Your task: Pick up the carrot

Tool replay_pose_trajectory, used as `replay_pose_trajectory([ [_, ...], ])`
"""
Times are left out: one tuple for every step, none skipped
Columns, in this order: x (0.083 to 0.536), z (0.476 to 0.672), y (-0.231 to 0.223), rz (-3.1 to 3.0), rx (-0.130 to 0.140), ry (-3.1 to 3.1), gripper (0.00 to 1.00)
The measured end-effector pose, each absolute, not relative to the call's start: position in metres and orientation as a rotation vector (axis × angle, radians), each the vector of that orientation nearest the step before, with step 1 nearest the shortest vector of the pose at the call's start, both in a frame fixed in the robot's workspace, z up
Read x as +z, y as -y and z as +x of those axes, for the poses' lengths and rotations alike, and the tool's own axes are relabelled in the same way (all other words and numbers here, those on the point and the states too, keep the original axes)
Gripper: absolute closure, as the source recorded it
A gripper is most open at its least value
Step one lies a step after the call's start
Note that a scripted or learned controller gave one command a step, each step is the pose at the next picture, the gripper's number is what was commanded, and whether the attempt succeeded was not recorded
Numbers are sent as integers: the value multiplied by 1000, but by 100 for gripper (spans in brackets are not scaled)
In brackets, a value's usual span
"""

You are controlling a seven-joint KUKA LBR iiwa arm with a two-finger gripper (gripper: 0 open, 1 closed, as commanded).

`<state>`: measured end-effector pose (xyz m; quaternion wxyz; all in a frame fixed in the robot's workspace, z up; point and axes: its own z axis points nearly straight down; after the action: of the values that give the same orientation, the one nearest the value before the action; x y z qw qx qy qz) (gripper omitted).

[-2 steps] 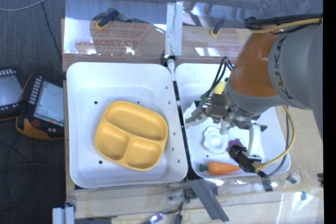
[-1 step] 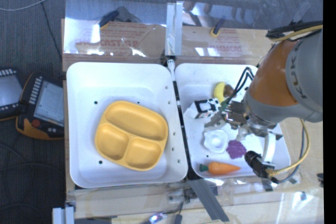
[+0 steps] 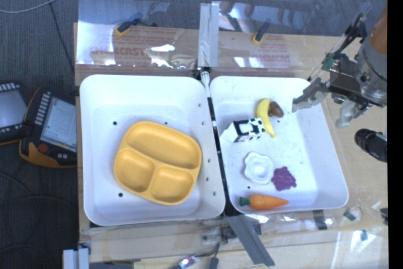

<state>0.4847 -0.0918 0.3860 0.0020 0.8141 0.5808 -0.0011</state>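
The smooth, tapered orange carrot [image 3: 267,201] is being seen lying at the right bin's [image 3: 327,160] six-o'clock wall, below a glossy fried egg [image 3: 258,167] and bumpy purple grapes [image 3: 284,179]; the metal gripper [image 3: 324,104] is being held at the bin's two-o'clock rim, fingers spread and gripping nothing; a curved banana [image 3: 267,113] is lying beside it.

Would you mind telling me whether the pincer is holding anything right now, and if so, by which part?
Nothing is held: the pincer hangs at the right bin's far edge, while the orange toy carrot lies untouched at the near edge.
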Motion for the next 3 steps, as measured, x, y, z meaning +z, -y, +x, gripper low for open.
replay_pose_trajectory([
  [187, 483, 50, 2237, -5, -2211, 0],
  [183, 483, 36, 2161, -6, -2284, 0],
  [114, 482, 98, 2376, -8, -2061, 0],
])
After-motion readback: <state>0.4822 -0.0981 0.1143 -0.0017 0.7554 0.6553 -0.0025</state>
